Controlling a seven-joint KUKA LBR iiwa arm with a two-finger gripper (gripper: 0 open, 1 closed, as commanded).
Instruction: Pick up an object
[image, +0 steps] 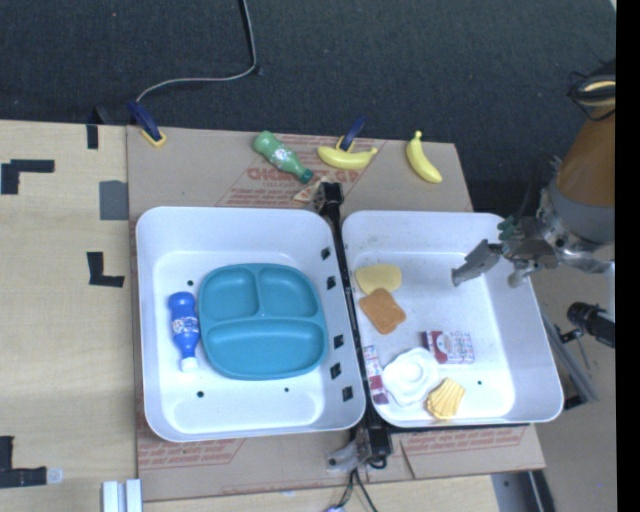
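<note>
My gripper (494, 270) hangs over the far right part of the right bin (520, 400), open, with nothing between its fingers (472, 268). Below and left of it, on the bin floor, lie a pale yellow round piece (378, 277), a brown toast slice (383, 310), a small red-and-white carton (452, 346), a white round lid-like item (410, 375) and a ridged yellow piece (446, 398). None of these touches the gripper.
The left bin (160, 400) holds a blue divided plate (263, 320) and a blue bottle (182, 328). Beyond the bins lie a green bottle (280, 155) and two bananas (345, 156) (424, 160). A black divider (345, 300) separates the bins.
</note>
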